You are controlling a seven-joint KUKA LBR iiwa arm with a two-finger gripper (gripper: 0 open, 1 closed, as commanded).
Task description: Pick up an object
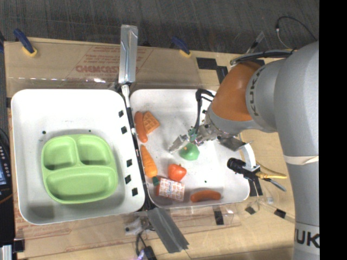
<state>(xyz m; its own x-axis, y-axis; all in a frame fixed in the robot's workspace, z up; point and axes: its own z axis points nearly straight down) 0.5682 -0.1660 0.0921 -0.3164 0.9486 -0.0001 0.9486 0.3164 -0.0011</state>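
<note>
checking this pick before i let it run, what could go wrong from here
1. The gripper sits right at the green round toy; no grasp is visible, and a round shape may roll or slip out.
2. The tomato-like toy and carrot lie close by, so a sideways nudge could knock them.
3. The right bin is crowded, so a missed try may scatter pieces.

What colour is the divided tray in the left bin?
Light green tray, clearest in the camera view.

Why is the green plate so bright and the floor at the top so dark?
In the camera view, light falls strongly on the white bins, so the green divided plate glows; the floor beyond the bench is dim. The gripper looks slightly blurred.
</note>
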